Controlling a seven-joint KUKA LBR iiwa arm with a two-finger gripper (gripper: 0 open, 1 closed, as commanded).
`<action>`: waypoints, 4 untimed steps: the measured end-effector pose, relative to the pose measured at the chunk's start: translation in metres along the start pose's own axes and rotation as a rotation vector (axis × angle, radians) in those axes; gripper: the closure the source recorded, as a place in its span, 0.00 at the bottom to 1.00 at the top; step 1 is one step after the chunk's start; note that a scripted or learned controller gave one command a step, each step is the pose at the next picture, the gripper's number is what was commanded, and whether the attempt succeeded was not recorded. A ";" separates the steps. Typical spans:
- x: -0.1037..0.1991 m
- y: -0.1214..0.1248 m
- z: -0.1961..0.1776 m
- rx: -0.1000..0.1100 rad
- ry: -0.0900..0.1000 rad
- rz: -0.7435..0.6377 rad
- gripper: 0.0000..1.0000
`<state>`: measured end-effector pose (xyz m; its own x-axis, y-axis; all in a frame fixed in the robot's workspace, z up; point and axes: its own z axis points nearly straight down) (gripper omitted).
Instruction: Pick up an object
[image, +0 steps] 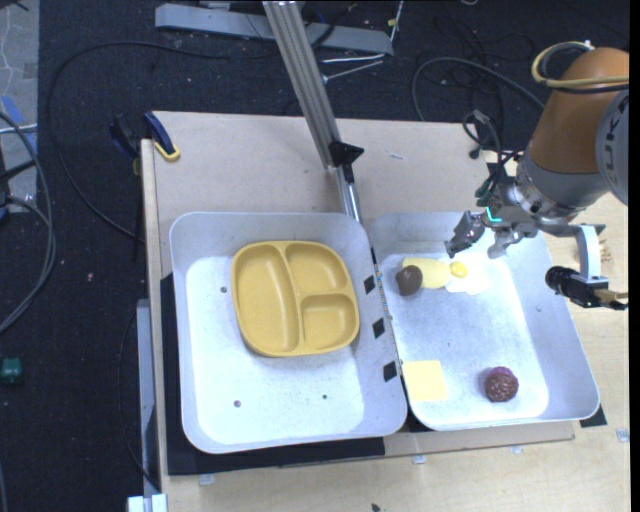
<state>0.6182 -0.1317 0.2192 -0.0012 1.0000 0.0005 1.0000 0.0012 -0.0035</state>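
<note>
- The pale yellow toy food piece with a small bright yellow knob (440, 272) lies near the far edge of the right shallow white bin (560, 395); it looks like light, stiff, smooth plastic, likely slippery, so a pinch across its narrow middle seems best.
- A small brown round ball (409, 280) touches its left end and could roll if bumped.
- The end effector (478, 236) hovers just beyond and to the right of the piece, apart from it; whether it is spread or pressed together I cannot tell.
- Nearer the counter's front edge lie a flat yellow square (424, 379) and a dark red bumpy ball (500, 384).
- The left white bin (200, 400) carries a yellow three-compartment plastic tray (296, 297).
</note>
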 end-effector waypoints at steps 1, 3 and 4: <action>0.000 0.001 -0.002 -0.004 -0.001 0.000 0.00; 0.008 0.011 0.097 0.000 -0.001 -0.002 0.00; 0.008 0.013 0.125 -0.005 -0.003 0.000 0.00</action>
<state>0.6303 -0.1238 0.0937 -0.0011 1.0000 -0.0020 1.0000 0.0011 0.0020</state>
